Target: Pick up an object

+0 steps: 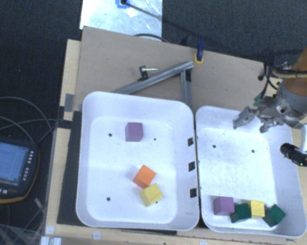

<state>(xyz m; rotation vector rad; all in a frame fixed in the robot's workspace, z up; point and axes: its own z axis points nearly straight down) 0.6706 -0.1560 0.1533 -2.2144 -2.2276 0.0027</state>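
We are viewing the gripper (252, 119), its fingers spread and grasping nothing, hovering over the right bin's (249, 162) far edge while the nearest blocks (249, 210) are lying along its near wall.

Seven blocks sit in two white bins (198, 126): two purple (134, 131), two yellow (152, 194), two dark green (274, 215) and one orange (144, 176), three left, four right.

Two shallow white plastic bins sat side by side: the left bin (91, 138) held three small wooden cubes (144, 176), the right bin (281, 184) four small cubes (248, 210) along its near edge, the two-finger gripper (253, 121) over its far edge
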